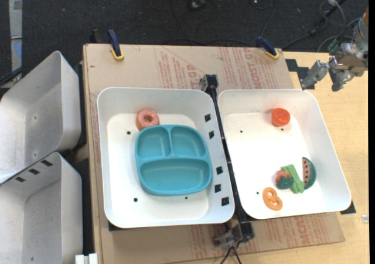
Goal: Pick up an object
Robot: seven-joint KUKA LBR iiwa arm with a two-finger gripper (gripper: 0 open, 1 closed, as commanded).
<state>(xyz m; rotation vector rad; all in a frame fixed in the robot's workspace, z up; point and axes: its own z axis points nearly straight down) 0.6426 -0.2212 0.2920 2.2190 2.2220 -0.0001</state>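
Dark floor with loose cables behind; a desk [176, 60] topped with brown cardboard, two clamps [116, 44] at its far edge; two spare white tubs [35, 110] stacked off the desk's left edge.

Left bin [111, 157]: white, shallow, on the left half of the desk; holds a teal divided plate [174, 160] lying flat across the middle of the bin floor, three compartments, nothing in them; a pink-frosted doughnut [147, 119] near the bin's far edge, just beside the plate's far left corner, contact uncertain.

Right bin [328, 157]: white, shallow, touching the left bin along the black centre divider; holds an orange round object [280, 117] near the far edge, well apart from the rest; a watermelon slice [308, 172] toward the near right corner; a green toy vegetable [291, 177] just beside it on its left, the two touching or overlapping; an orange pretzel [272, 198] near the bin's near edge, close to the vegetable.

Hand [328, 75]: above the desk's far right corner, outside the right bin's rim, well apart from every object; two fingers spread, released, nothing between them; the wrist reaches in from the right.
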